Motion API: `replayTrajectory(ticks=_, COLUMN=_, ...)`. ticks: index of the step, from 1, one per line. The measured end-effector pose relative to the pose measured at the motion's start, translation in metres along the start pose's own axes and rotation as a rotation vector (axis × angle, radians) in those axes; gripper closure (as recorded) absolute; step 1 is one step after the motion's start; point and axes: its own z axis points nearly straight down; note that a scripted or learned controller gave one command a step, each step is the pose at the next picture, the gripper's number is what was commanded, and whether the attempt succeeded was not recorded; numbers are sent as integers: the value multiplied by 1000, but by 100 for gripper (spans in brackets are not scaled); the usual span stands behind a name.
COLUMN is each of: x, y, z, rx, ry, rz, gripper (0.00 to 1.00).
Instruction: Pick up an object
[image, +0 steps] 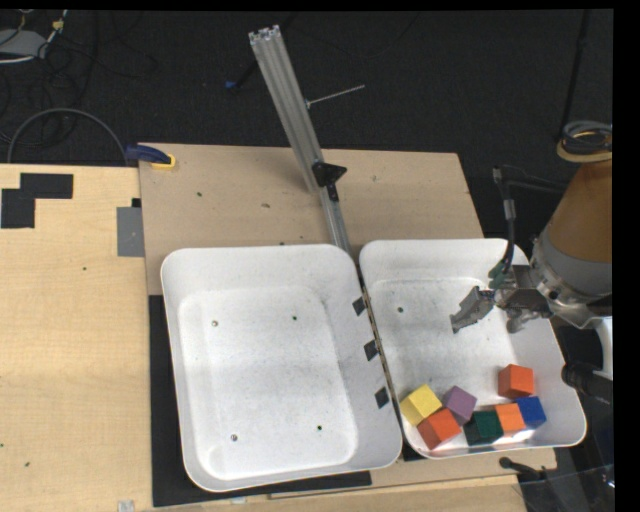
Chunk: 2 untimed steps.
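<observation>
Gripper (478, 308) apparently empty, above rt bin (430, 262).

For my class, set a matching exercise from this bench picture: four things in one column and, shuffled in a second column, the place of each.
Things
1. yellow block
2. blue block
3. gripper
4. purple block

Places
A. over the middle of the right bin, apart from the blocks
B. near the right bin's right rim, just below the lone red-orange block
C. leftmost of the block cluster, closest to the divide between the bins
D. between the yellow block and the green block

Pairs: 1-C, 2-B, 3-A, 4-D
</observation>
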Motion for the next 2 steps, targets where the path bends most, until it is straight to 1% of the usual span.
replayTrajectory(ticks=1, x=-1, y=0, z=-9, rx=0, ry=0, rz=4, gripper=100)
replayTrajectory(ticks=2, x=78, y=-1, z=66, rx=10, ry=4, rz=-16, gripper=100)
